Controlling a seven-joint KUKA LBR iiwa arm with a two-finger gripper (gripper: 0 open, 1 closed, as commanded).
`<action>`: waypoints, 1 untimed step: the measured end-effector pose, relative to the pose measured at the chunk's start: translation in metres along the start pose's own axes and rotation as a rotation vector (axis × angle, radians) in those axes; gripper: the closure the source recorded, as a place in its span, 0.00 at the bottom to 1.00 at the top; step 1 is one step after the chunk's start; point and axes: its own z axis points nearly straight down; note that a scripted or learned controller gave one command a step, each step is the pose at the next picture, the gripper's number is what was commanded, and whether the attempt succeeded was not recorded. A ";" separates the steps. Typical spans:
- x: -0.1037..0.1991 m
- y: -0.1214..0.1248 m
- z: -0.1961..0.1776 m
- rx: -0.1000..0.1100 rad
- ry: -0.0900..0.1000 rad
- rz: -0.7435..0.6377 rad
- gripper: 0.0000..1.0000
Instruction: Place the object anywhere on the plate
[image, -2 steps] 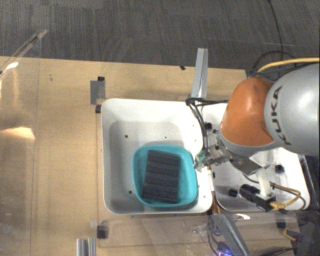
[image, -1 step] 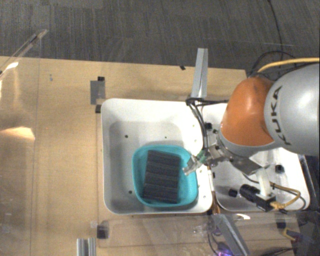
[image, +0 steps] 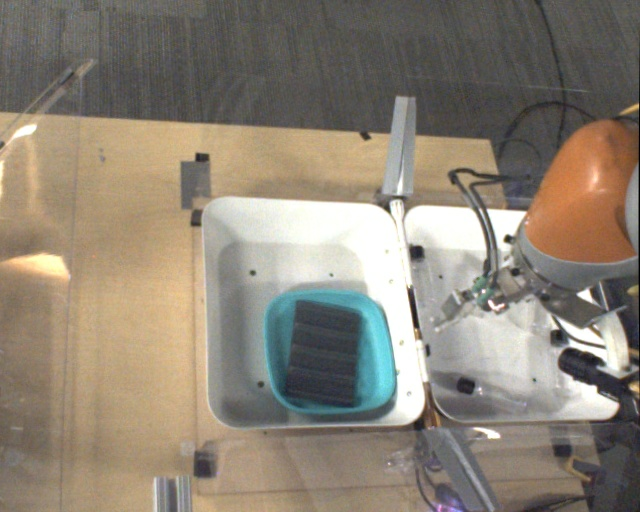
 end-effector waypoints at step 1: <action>0.000 0.003 -0.011 -0.006 -0.002 -0.005 1.00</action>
